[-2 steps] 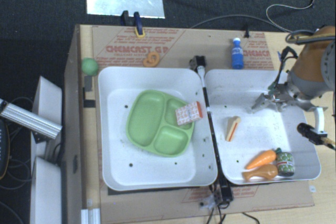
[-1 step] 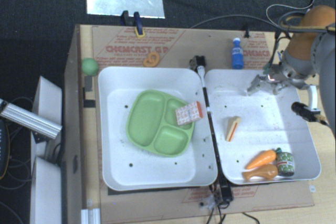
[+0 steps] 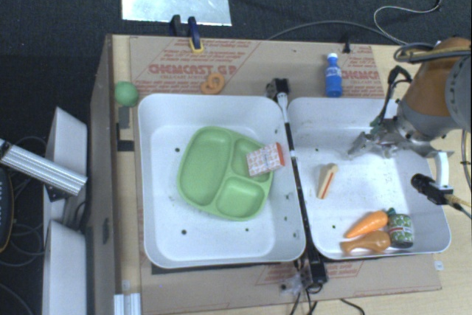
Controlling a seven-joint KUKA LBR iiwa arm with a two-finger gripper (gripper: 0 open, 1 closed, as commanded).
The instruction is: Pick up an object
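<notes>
My gripper (image 3: 375, 144) hangs over the far right part of the right bin (image 3: 420, 188), open, with nothing between its fingers. A small tan and orange hot-dog piece (image 3: 327, 181) lies on the bin floor to the gripper's lower left, apart from it. At the bin's near right corner lie an orange carrot (image 3: 366, 223), a second orange vegetable (image 3: 363, 243) and a green can (image 3: 401, 229), close together. In the left bin (image 3: 162, 232) sits a green divided tray (image 3: 214, 173) with a small red and white packet (image 3: 265, 158) on its right compartment.
A blue bottle (image 3: 333, 75) stands on the bench behind the right bin. A green ball (image 3: 126, 93) and a tan ring (image 3: 213, 83) lie behind the left bin. A black divider (image 3: 291, 158) runs between the bins. Cables trail near the arm.
</notes>
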